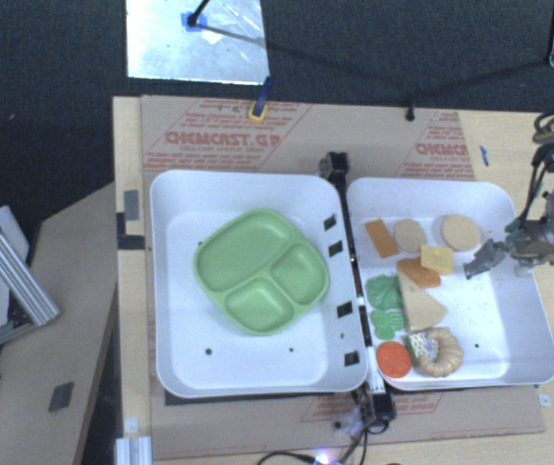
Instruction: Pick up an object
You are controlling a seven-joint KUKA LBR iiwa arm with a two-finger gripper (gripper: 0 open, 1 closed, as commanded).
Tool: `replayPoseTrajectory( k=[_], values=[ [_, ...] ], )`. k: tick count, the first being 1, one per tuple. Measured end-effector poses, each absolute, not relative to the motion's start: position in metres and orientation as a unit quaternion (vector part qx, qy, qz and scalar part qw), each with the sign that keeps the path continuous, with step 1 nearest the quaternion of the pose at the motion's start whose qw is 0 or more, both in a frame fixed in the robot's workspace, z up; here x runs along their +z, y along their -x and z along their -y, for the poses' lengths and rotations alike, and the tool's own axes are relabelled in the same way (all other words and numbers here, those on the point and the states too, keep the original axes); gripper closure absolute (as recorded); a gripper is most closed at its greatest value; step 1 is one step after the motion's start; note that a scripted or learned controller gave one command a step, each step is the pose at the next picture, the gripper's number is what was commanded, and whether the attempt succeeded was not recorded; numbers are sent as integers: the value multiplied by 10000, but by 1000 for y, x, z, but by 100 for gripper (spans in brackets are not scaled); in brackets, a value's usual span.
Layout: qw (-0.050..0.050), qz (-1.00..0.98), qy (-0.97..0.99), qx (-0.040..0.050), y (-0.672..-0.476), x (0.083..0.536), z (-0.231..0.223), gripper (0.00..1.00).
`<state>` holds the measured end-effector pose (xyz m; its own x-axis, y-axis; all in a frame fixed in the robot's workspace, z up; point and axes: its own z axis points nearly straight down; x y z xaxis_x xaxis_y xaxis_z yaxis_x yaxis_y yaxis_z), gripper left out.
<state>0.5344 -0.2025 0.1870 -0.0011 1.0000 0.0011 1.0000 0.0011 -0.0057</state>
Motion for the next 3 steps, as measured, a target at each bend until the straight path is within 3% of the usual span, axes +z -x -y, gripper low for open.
replayPoseTrajectory(
  k=[1,3],
  values=[
    [-3,7083,7059,-1,-536,192,202,0],
    [-16,7076,7066,-8,-541,90,206,0]
  ],
)
